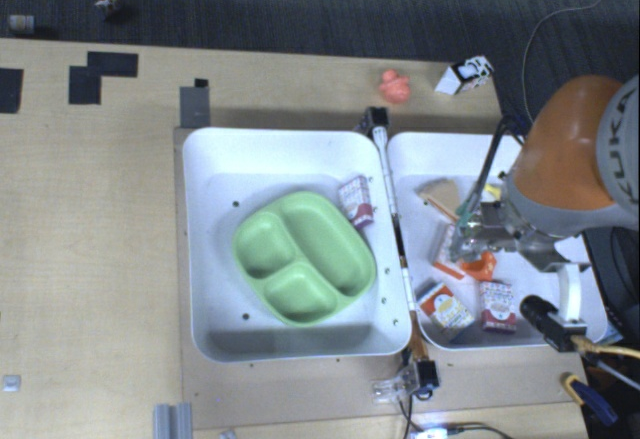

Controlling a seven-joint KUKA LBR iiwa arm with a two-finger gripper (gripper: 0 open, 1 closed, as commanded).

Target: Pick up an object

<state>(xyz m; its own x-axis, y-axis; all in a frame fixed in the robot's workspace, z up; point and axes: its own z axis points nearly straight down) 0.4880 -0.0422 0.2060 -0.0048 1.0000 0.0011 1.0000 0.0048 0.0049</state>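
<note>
Here, the grey arm with its orange band reaches in from the right edge of the frame, and its gripper [468,249] hangs low over the right bin [420,159], near the bin's middle. Whether the gripper is released or clenched I cannot tell, because its own body hides the tip. Just below it in the picture lies an orange piece [481,265], touching it or very nearly so, and nothing shows clearly as held.

Other things lie in the same bin:
- a thin orange strip [447,270] to the left of the piece
- a tan scrap [440,194] toward the upper left
- two small printed packets [446,308] [498,306] along the lower edge

The left bin [205,227] holds a green divided plate [305,255] in the centre of the frame, with a red and white packet [356,202] at the plate's upper right rim. A pink lump [395,85] sits on the bench above the bins — well apart from the gripper.
</note>
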